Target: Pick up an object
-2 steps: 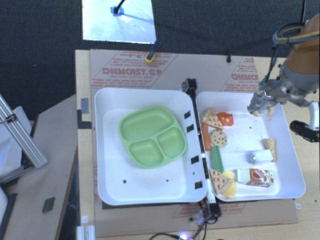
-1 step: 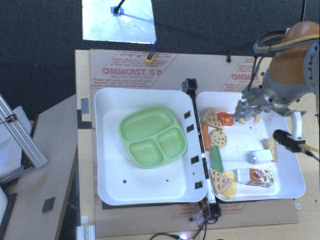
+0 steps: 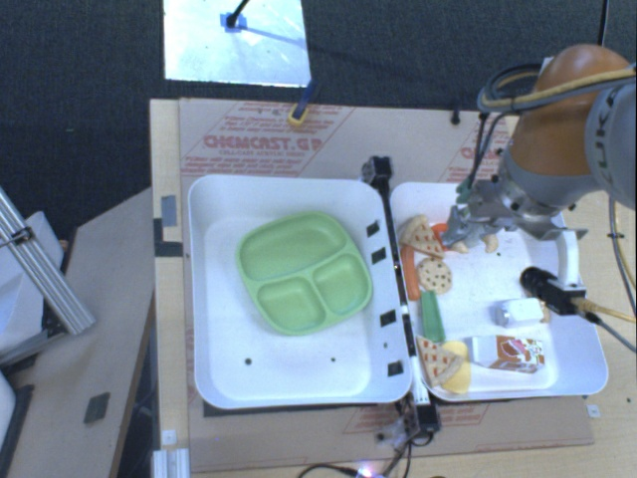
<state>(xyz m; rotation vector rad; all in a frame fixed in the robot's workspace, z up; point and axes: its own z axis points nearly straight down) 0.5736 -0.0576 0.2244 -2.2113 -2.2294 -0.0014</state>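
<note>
You have two shallow white bins side by side on the bench. The left bin point(image 3: 214, 366) carries one thing: a pale green divided tray point(image 3: 302, 270) of smooth plastic, rounded at the corners, with one long compartment and two smaller ones, lying near the bin's middle.

The right bin point(image 3: 587, 366) holds the small things. Against its left wall you see an orange stick point(image 3: 411, 273) and, below it, a green stick point(image 3: 432, 316). Near the far left corner lies a pizza slice point(image 3: 422, 236), with a round speckled cookie point(image 3: 434, 275) just beside it. In the near left corner sits a second pizza wedge point(image 3: 443, 359), and along the near edge a flat carton point(image 3: 510, 353). A small white cylinder point(image 3: 519, 312) lies toward the right wall.

The gripper point(image 3: 466, 229) hangs over the bin's far part, just beside the pizza slice, on its right. You cannot tell how its jaws stand; nothing shows between them.
</note>
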